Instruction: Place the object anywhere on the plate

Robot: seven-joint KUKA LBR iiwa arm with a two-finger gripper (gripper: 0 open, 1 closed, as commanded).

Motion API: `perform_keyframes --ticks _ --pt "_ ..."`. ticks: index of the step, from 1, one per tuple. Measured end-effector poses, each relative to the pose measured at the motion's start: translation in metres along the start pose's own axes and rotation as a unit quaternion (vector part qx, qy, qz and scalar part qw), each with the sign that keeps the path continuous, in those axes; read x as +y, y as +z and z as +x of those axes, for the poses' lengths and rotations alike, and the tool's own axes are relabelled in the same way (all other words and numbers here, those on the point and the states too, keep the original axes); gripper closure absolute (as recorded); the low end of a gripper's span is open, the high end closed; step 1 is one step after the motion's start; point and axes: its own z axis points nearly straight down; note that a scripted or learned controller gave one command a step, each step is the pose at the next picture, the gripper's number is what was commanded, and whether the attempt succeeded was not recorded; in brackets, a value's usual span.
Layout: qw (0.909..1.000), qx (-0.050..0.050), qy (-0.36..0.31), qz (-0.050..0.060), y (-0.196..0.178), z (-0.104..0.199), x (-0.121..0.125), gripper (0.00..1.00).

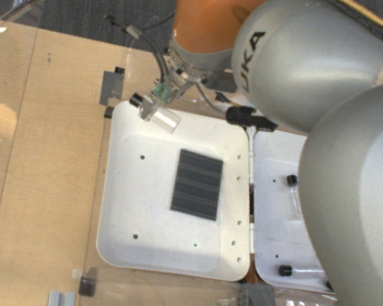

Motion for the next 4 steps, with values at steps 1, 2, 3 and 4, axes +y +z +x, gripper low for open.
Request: perform_keyframes --ticks 1,2,3,4 --pt "0.9624 -0.001 -0.272 -0.001 -0.02 0.006 0.007 1.0" --pt "0.9844 0.001 -0.176 0.0 0.038 0.003 0.008 1.0" --pt "0.9874 0.0 -0.158 -0.001 0.017 0.003 0.005 1.0" --pt "0.9181 -0.001 -0.396 -0.001 0.029 0.005 0.007 1.0"
